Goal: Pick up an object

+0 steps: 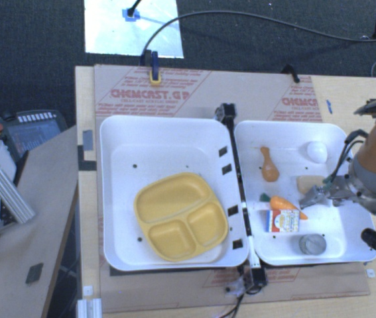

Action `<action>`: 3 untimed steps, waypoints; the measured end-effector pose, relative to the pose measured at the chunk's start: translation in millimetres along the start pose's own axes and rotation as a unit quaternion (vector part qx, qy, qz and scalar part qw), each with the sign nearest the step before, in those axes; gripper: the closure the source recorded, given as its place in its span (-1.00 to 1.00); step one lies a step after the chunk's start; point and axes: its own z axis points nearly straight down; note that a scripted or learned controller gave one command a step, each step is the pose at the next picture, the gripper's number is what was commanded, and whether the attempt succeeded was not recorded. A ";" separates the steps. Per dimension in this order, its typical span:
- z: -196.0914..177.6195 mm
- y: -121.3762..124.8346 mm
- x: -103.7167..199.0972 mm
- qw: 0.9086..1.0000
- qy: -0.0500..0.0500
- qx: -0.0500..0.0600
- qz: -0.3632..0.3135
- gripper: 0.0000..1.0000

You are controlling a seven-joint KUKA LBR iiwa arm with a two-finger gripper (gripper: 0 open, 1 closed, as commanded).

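In my right bin (347,254) lie several small things I could pick. A brown pear-shaped piece (268,165) rests near the bin's left wall, its narrow neck toward the far edge. A white ball (316,152) sits close to the far edge. A toy carrot (284,205) lies slantwise by the left wall, touching a small white and orange carton (284,221) just nearer. A grey round can (312,244) stands near the near edge.
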 end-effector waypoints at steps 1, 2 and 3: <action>-9.8 0.9 -0.1 1.000 0.000 -0.001 0.000 1.00; -64.8 -7.1 2.6 1.000 0.000 -0.001 0.000 1.00; -113.7 -6.3 11.5 1.000 0.000 -0.002 -0.001 1.00</action>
